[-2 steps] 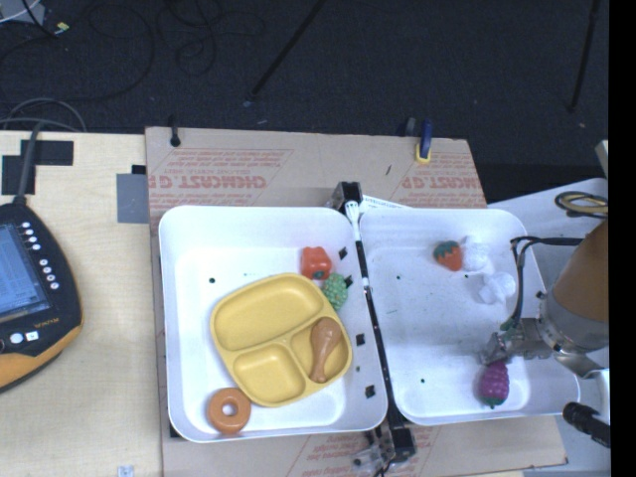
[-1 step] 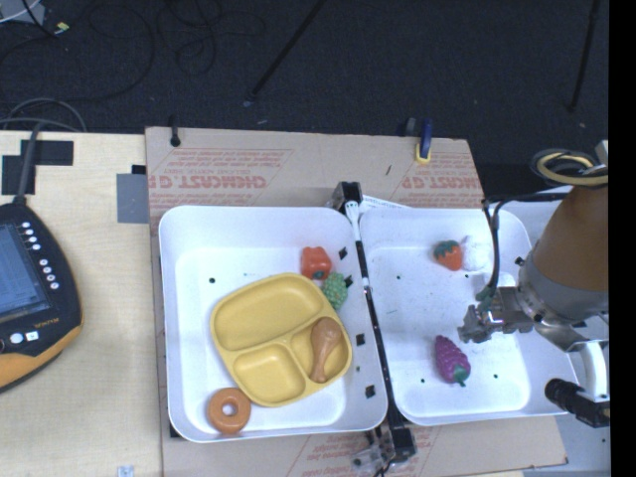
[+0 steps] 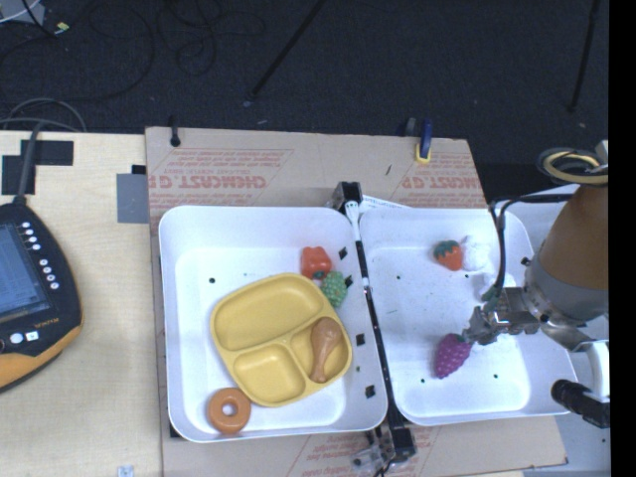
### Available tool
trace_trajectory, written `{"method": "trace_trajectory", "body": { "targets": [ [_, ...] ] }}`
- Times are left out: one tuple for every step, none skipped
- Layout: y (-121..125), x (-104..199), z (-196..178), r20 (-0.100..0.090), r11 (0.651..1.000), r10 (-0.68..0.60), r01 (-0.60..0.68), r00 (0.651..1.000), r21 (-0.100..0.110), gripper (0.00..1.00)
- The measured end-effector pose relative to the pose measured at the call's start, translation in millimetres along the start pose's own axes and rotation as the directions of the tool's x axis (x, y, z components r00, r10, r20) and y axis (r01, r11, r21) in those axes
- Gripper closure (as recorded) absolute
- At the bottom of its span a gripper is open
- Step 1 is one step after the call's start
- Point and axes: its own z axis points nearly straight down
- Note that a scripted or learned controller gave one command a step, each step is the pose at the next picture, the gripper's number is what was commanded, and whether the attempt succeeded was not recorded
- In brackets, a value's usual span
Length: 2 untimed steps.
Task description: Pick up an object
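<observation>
Camera view gives me the gripper (image 3: 484,328) low in the right bin (image 3: 417,405), and I cannot tell how its fingers stand. I see the purple grape bunch (image 3: 450,355) lying on the bin floor just beside the tips, down and to their left. Farther up sits an orange strawberry-like toy (image 3: 449,254).
</observation>
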Motion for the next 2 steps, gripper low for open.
{"method": "trace_trajectory", "body": {
  "targets": [
    [-0.1, -0.9, -9.3, -0.001, 1.000, 0.003, -0.003, 1.000, 0.002, 1.00],
    [-0.1, -1.7, -18.7, -0.003, 1.000, 0.005, -0.005, 1.000, 0.004, 1.00]
  ]
}}
